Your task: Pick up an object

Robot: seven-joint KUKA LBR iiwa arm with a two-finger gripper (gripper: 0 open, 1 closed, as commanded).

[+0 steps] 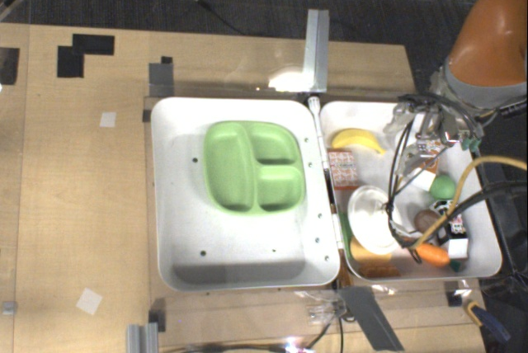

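Bench: a light wooden top bears two shallow white bins side by side, with a grey metal post standing behind the seam between them
Left bin: the shallow white plastic bin holds a pale green divided tray with three compartments, lying flat near the middle of it
Right bin: the shallow white plastic bin is crowded with small things
Yellow banana: the curved yellow banana lies near the far wall of the right bin
Small carton: a red and white printed packet sits just in front of the banana, beside the dividing wall
White bowl: a round white bowl rests in the near half of the right bin
Orange carrot: a small orange carrot-shaped toy lies near the front wall, right of the bowl
Green ball: a small round green object sits towards the right side, partly behind cables
Arm: the grey arm with its orange band reaches over the right bin's far right corner
Gripper: the two-finger gripper hangs over the right bin amid black cables; cannot tell whether it is apart or together, and nothing is seen held
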